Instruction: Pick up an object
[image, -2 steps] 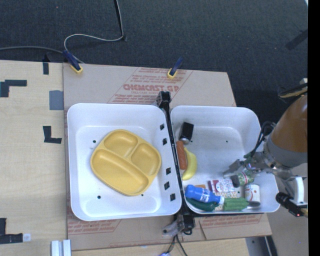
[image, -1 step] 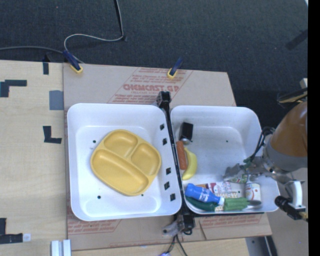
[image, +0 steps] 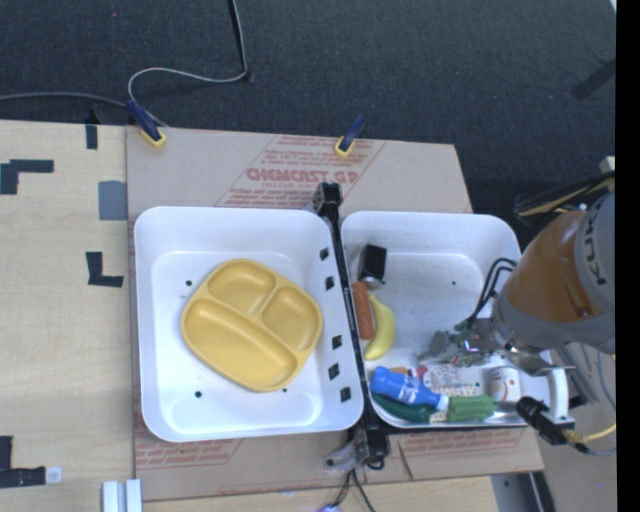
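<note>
1. The gripper (image: 455, 345) hangs low over the front half of the right bin (image: 440, 232), reaching in from the right on the grey arm with its orange band (image: 548, 272). The metal parts at its tip are small and tangled against the clutter, so I cannot tell how it is set, and nothing can be seen held in it.
2. The nearest candidates lie just in front of and below the gripper: a blue bottle (image: 405, 387) to its front-left, long axis running left to right with a slight tilt, and a green object (image: 470, 408) just behind that bottle along the bin's front wall.
3. A flat red-and-white printed packet (image: 450, 380) sits directly under the gripper, and a small white container (image: 502, 382) lies just to its right.
4. Further left of the gripper, a yellow banana-like toy (image: 381, 330) and an orange-red sausage-shaped toy (image: 364, 308) lie side by side against the dividing wall; a black block (image: 373, 262) stands beyond them.
5. My judgement: the front pile is crowded, items touching, so a clean grasp of a single thing is doubtful.
6. The yellow divided plate (image: 252, 322) lies well apart, in the left bin (image: 160, 300).
</note>
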